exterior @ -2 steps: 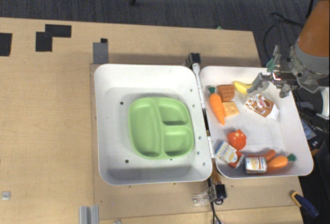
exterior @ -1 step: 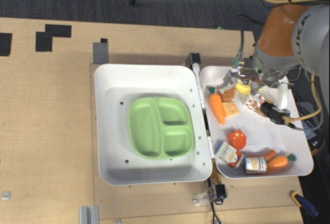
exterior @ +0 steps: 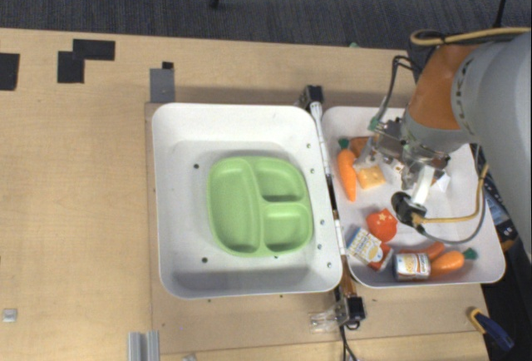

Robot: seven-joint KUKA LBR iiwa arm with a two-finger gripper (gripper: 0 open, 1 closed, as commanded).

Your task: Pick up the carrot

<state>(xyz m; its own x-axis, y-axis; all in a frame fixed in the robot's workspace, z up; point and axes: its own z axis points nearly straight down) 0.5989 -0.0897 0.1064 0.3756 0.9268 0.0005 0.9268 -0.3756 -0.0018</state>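
Lying in the right bin (exterior: 492,266), the carrot (exterior: 347,174) sits just left of the tool (exterior: 384,158) (grip state unclear).

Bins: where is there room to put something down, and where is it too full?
The left bin has bare white floor all around the green tray, widest on its left. The tray's three hollows are bare too. The right bin is crowded: carrot, tomato, can and carton sit close together, with the hand over them.
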